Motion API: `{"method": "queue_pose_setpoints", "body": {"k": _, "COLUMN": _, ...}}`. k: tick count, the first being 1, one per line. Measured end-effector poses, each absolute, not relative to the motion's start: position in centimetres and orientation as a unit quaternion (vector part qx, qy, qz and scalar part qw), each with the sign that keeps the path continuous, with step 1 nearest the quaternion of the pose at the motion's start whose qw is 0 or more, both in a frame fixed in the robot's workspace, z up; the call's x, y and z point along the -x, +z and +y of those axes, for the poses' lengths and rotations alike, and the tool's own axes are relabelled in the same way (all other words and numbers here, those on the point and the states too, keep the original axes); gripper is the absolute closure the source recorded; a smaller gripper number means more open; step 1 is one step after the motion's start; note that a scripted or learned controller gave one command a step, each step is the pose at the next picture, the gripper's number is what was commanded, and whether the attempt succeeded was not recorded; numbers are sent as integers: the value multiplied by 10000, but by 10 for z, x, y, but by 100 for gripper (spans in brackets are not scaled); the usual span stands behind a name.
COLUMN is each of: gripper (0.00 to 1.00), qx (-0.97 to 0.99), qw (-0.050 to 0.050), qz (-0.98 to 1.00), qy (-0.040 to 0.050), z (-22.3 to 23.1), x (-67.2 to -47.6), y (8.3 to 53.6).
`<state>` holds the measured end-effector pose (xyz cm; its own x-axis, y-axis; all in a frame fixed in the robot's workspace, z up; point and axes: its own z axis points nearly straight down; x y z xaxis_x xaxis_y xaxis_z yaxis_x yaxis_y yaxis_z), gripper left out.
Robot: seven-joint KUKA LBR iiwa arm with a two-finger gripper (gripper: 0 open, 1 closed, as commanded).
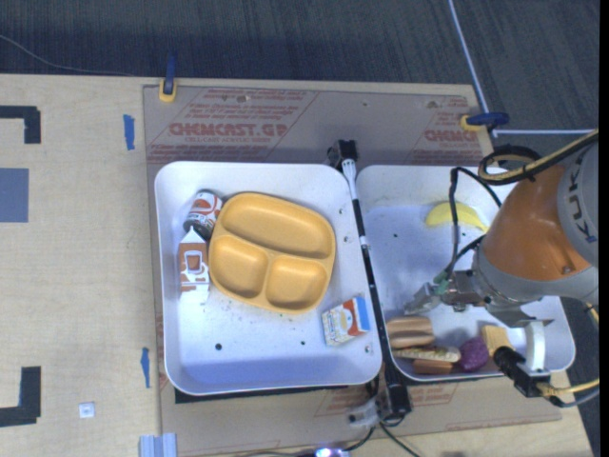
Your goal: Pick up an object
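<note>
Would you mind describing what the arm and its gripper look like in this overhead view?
The arm is bulky and rounded, with a broad orange band above a grey wrist section. Black and yellow cables loop along its upper side. Part of a dark printed letter shows on the grey shell at the right. The gripper is a small dark metallic piece at its tip.

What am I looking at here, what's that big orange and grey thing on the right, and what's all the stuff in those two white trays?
That is a robot arm, seen from one camera fixed above the bench and looking down at a slant. Its gripper reaches into the right bin. Whether it holds anything I cannot tell.

The right bin has a yellow banana-like toy, a toy hot dog, a bun-like piece and a small purple item. The left bin has a yellow divided plate, a can, an orange and white box beside the plate, and a small carton.
</note>
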<state>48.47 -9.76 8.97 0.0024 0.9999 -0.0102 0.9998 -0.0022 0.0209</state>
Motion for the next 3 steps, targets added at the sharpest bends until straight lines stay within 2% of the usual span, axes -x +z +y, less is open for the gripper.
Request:
{"method": "queue_pose_setpoints", "body": {"k": 1, "gripper": 100, "qx": -7091, "qw": 167, "qz": 7049, "qy": 38, "z": -101, "x": -486, "y": 101}}
{"method": "queue_pose_setpoints", "body": {"k": 2, "gripper": 100, "qx": -7066, "qw": 2, "qz": 7077, "qy": 9, "z": -30, "x": -481, "y": 185}}
{"method": "queue_pose_setpoints", "body": {"k": 3, "gripper": 0, "qx": -7069, "qw": 3, "qz": 7073, "qy": 5, "z": -30, "x": -481, "y": 185}}
